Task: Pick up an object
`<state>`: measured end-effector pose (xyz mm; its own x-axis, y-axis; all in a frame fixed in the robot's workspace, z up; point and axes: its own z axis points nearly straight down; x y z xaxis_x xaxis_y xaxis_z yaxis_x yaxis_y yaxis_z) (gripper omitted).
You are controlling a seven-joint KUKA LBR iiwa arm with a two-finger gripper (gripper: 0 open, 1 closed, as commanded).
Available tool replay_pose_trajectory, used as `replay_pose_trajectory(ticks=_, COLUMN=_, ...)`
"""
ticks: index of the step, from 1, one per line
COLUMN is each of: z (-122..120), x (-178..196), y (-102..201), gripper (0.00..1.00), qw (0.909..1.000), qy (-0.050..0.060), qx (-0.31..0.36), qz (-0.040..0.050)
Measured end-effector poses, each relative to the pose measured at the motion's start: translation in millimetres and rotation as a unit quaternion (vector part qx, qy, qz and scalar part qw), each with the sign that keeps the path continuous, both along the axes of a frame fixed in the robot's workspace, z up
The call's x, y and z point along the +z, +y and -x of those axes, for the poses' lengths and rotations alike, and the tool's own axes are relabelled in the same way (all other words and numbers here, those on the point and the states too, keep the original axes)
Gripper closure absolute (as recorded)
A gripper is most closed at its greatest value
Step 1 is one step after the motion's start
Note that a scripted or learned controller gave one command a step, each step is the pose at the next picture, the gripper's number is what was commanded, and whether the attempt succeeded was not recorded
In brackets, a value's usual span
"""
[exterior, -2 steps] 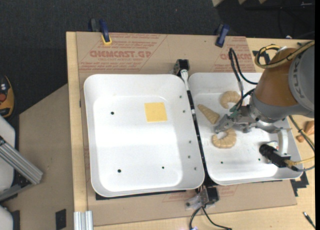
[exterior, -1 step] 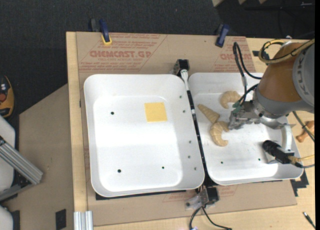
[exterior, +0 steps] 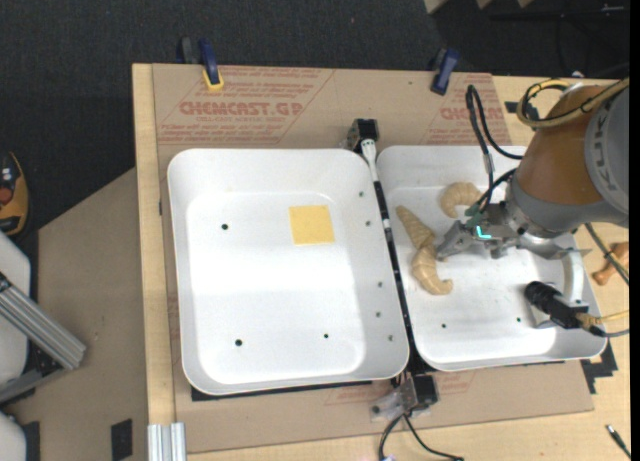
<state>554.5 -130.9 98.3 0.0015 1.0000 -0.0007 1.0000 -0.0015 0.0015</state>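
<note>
In the right bin [exterior: 480, 344] lie three tan, pastry-like pieces: a curved one [exterior: 431, 276] near the bin's left wall, a long thin one [exterior: 412, 223] just above it, and a rounded one [exterior: 461, 194] further back. A flat yellow square [exterior: 311, 224] lies in the left bin [exterior: 260, 349]. My gripper [exterior: 478, 247] hangs low over the middle of the right bin, just right of the long and curved pieces and below the rounded one. Its fingers [exterior: 448, 242] stand spread, with nothing between them.
The two bins meet along a dark seam [exterior: 390, 259] with a raised rim. Blue clamps [exterior: 208, 59] hold the brown board at the back. A small tan item [exterior: 605, 271] lies outside the right bin, by its right rim.
</note>
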Motion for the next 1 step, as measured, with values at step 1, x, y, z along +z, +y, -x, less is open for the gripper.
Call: replay_pose_trajectory(ticks=1, z=-66.7, x=-8.5, y=26.2, gripper=0.0, qw=1.0, qy=-0.006, qx=0.002, qz=0.0011)
